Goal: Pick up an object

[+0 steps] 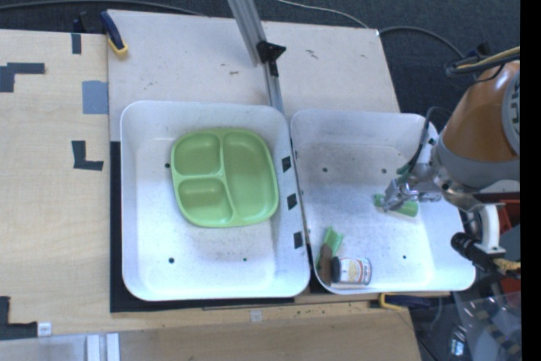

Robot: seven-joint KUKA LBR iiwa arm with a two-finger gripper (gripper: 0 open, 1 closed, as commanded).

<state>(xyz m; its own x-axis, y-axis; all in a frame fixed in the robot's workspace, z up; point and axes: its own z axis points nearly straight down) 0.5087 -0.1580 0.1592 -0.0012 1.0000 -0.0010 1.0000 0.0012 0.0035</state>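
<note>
Reaching into the right bin (363,131) from the right: the arm (482,127) is low, and the gripper (397,197) sits at a small green object (407,207) near the bin's right wall.

Status as I read it:
- Approach: done. Gripper tip is down at bin-floor level, touching or just over the green piece.
- Grasp: unconfirmed. The metal tip and the green piece overlap in this slanted view, and the area is small and blurred. I cannot tell whether the gripper is clenched, released, or grasping anything, so I won't call it a hold.
- Lift: not done. The green object looks to be resting on the bin floor, not raised.

Other candidates in the same bin, all in the near left corner, well apart from the gripper:
- small can with a pale label (353,270), lying on its side
- dark brown item (325,259) just beside the can
- second small green piece (332,240) just above them

Left bin (135,182) holds a green divided plate (225,177), flat and untouched, nowhere near the arm.

Judgement: roughly halfway. Positioning looks complete; closing on the object, if not already done, and raising it clear of the bin are left. Risk: the target is close to the wall, so a finger may catch the bin side or nudge the piece away.
</note>
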